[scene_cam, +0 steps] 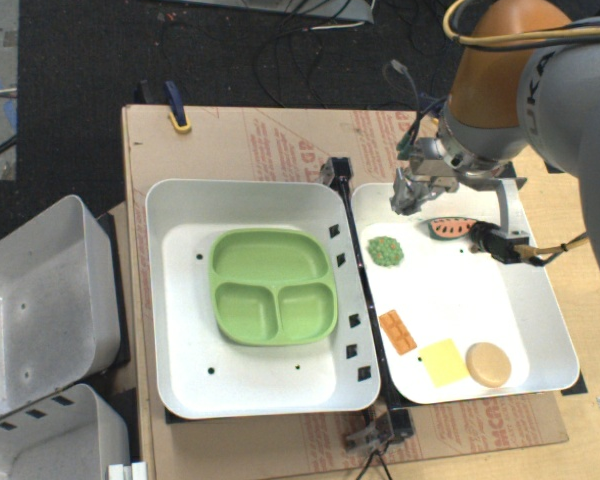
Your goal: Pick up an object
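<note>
From my station I count five small pieces in the right bin (540, 298): one fuzzy green round (385, 251) near centre frame, one watermelon slice (450, 228) to its right, one orange rectangular strip (397, 331), one flat yellow square (442, 361) and one tan disc (489, 364) toward the lower right. The gripper (408, 196) hangs just above the green round; I cannot tell its opening. The left bin (170, 298) carries one glossy green three-compartment tray (273, 286).

a brown bench (250, 138) bears two white bins (180, 368) side by side.
</note>
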Controlling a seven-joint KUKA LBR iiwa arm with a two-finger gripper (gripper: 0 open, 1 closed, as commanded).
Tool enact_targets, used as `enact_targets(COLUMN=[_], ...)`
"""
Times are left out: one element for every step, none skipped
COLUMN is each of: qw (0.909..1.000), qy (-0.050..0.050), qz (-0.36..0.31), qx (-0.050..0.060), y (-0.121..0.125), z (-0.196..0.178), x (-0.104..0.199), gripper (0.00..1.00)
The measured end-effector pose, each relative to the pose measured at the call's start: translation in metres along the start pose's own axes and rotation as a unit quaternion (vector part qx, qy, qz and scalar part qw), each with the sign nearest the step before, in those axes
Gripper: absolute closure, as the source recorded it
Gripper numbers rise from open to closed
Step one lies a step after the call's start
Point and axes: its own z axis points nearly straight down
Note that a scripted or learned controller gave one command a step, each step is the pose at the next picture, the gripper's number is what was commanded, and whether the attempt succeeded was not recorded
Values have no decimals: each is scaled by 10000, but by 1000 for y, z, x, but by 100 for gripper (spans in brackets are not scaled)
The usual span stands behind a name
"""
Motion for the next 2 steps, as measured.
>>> enact_targets(qw=[10000, 10000], qy=[3, 4], qz=[-2, -4], qx=[4, 7], y=[4, 6], z=[-7, -2], x=[46, 111], gripper=[100, 100])
